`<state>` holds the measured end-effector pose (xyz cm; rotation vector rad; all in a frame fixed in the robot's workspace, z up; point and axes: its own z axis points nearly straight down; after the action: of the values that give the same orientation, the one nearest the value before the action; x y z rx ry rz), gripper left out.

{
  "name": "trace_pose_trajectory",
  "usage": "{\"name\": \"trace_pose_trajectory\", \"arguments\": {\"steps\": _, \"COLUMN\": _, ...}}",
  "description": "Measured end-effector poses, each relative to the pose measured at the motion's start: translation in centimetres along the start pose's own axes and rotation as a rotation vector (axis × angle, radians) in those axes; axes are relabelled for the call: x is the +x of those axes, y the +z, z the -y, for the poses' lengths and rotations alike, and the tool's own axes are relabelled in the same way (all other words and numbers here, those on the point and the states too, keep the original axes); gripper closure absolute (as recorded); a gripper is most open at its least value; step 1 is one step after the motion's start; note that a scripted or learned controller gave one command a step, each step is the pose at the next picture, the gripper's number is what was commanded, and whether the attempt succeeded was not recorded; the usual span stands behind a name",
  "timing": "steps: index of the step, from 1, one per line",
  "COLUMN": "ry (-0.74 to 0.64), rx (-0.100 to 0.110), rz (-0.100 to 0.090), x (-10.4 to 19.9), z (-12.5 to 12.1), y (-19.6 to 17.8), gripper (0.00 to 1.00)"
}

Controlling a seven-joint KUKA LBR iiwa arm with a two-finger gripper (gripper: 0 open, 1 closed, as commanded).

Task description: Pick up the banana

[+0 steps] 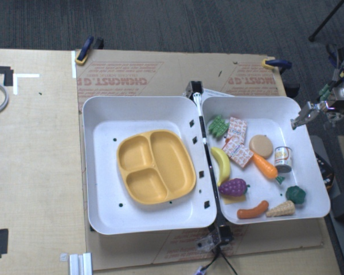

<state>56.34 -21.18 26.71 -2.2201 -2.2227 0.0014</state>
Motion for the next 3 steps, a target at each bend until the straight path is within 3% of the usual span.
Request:
{"name": "trace_pose_trajectory", "arguments": {"steps": 1, "ry": 0.023, "rx": 0.000, "rz": 0.000, "x": 7.0, "z": 0.0, "y": 6.5, "gripper": 0.00}}
{"name": "trace_pose_trajectory", "arguments": {"steps": 2, "ry": 0.481, "rx": 0.002, "rz": -0.002, "x": 11.8, "z": 6.3, "y": 15.5, "gripper": 0.00}}
{"name": "trace_pose_trajectory", "arguments": {"steps": 3, "ry": 0.296, "rx": 0.000, "rz": -0.001, "x": 22.1, "z": 4.5, "y": 7.5, "gripper": 0.00}}
